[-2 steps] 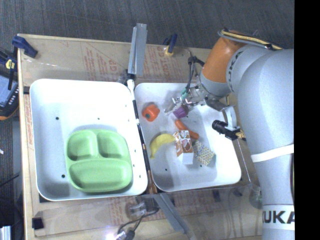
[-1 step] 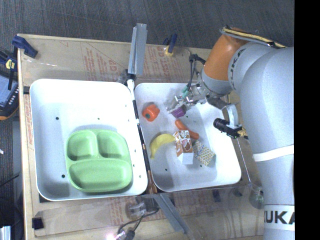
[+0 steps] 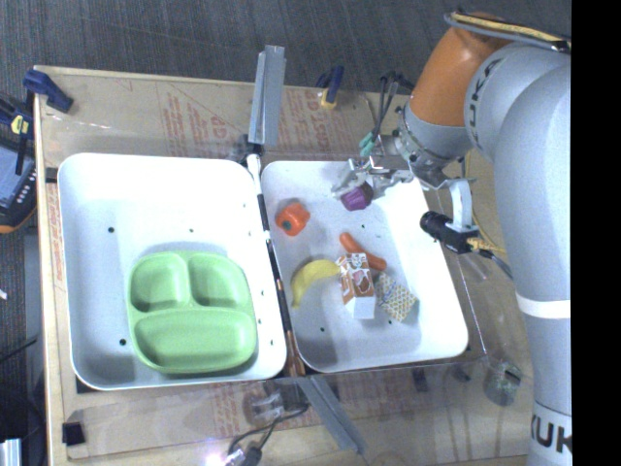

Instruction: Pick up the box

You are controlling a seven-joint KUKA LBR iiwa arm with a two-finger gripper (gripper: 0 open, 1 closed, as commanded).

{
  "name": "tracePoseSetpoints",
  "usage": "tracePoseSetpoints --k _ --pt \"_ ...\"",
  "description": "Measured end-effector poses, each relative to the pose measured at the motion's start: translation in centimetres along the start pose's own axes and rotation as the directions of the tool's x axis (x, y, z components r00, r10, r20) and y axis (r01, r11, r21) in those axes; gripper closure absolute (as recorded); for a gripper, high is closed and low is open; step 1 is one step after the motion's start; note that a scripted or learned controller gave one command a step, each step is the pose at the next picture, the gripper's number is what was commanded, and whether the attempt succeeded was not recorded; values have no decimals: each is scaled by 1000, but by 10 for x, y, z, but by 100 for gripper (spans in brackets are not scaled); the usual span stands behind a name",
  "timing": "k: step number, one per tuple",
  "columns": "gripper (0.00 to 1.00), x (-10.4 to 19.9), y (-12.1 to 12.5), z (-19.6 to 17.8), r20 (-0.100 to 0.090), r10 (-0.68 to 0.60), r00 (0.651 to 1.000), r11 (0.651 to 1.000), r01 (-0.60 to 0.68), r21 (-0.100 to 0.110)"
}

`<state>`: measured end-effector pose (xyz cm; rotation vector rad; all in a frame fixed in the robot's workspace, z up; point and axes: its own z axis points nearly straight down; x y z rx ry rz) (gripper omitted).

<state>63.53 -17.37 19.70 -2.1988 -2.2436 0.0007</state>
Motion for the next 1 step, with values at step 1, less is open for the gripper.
tracePoseSetpoints --k 1 --pt "100 66 23 6 0 -116 993 993 116 -1"
